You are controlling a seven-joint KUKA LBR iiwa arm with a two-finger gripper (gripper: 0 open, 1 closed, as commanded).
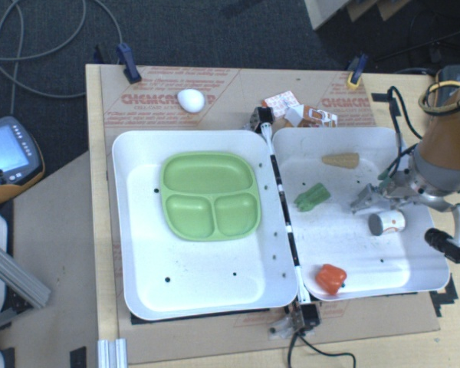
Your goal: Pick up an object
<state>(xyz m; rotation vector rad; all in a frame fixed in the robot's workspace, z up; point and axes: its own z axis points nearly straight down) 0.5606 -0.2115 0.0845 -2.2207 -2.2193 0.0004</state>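
bench [100, 205]: we see a cardboard-topped bench carrying two shallow white bins side by side.
left bin [138, 267]: the shallow white plastic left bin holds one pale green three-compartment plastic tray [211, 195], lying flat in its upper middle.
right bin [414, 274]: the shallow white plastic right bin holds four loose things, all lying on its floor.
arm [445, 148]: the grey arm with an orange band reaches in from the right and is low over the right bin's right half.
gripper [366, 203]: the metal two-finger gripper points left, its tips down near the bin floor, just above the small cylinder.
jaws: we cannot tell how far apart they stand; we see nothing held between them, so no grasp is confirmed.
green piece [312, 198]: a small green leafy-looking plastic piece, left of the gripper tips, apart from them.
orange-red object [330, 278]: a small rounded orange-red plastic object at the bin's lower left edge, well apart from the gripper.
tan cone [341, 159]: a small tan cone-shaped object near the bin's top, apart from the gripper.
small cylinder [386, 223]: a small grey-and-white cylinder, just below the gripper, the nearest candidate in our judgement.
progress: we judge the pick not yet done; everything rests on the bin floor, and closing and lifting are left.
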